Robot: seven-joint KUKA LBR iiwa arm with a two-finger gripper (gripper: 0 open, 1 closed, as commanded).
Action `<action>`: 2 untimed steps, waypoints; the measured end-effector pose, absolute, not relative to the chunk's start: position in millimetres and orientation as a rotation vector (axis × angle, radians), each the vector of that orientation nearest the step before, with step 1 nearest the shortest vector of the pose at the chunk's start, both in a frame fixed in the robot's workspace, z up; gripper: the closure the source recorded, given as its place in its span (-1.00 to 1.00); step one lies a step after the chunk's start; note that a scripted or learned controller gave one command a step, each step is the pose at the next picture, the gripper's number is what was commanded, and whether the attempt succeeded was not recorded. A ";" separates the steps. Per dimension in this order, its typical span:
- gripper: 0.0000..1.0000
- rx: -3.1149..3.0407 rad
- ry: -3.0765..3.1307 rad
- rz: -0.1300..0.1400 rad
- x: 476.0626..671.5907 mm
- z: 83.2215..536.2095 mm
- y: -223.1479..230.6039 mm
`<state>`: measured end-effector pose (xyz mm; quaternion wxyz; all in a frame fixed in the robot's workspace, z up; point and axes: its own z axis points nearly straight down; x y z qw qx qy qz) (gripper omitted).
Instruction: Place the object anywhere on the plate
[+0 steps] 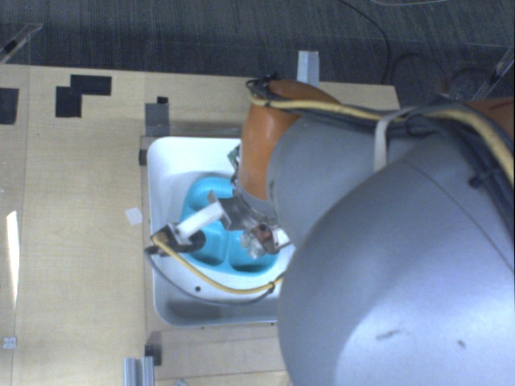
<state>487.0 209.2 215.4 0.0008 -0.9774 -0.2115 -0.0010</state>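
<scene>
gripper (256,238) low over the blue plate (211,219) in the white bin (165,179), can't tell its state; object unclear, likely small and light.

Grey arm (402,240) reaching in from the right, orange band (259,147) above the wrist — bent downward

Light tan wooden bench top (72,232), flat, fills left and middle of camera view. Shallow white plastic bin (165,175) sits on it, near centre; right part hidden behind grey arm. Black block-shaped markings (80,93) on bench surface at upper left. Small white paper scrap (133,215) lies on bench just left of bin. Grey metal brackets (157,117) stand at bin's corners. Dark grey carpet floor (161,14) beyond bench's far edge.
</scene>
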 end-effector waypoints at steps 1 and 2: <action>1.00 -3.119 -0.355 -0.007 522.1 188.5 234.6; -1.00 -3.120 -0.356 -0.006 521.9 188.1 234.6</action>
